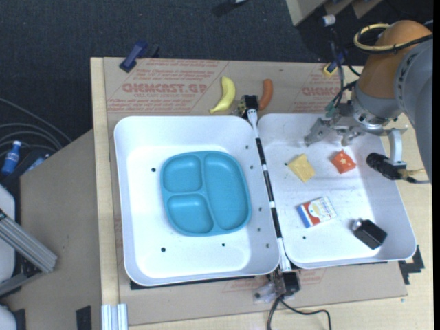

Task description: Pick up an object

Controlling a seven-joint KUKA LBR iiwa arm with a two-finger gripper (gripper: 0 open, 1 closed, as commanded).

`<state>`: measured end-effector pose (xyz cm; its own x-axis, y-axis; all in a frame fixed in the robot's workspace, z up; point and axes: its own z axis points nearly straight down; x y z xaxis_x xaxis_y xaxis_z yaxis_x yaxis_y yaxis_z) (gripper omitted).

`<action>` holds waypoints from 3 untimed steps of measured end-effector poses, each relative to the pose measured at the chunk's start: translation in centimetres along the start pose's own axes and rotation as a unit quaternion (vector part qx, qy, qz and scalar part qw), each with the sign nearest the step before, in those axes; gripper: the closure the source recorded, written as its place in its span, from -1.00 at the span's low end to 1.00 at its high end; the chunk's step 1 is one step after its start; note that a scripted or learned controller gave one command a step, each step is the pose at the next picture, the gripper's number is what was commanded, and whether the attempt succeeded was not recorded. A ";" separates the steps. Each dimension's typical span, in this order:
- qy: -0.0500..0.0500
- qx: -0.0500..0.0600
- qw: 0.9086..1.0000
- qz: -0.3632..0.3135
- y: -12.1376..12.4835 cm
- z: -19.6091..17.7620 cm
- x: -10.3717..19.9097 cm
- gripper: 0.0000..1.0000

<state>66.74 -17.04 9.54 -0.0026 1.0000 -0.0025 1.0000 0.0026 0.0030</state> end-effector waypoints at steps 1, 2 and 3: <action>0.002 0.003 1.000 0.001 -1.9 1.1 3.5 -1.00; 0.002 0.002 1.000 0.001 -1.8 0.0 3.4 1.00; 0.002 0.002 1.000 0.001 -1.8 0.0 3.4 -1.00</action>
<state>64.91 -13.60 9.50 -0.0011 1.0000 0.0007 1.0000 0.0011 -0.0010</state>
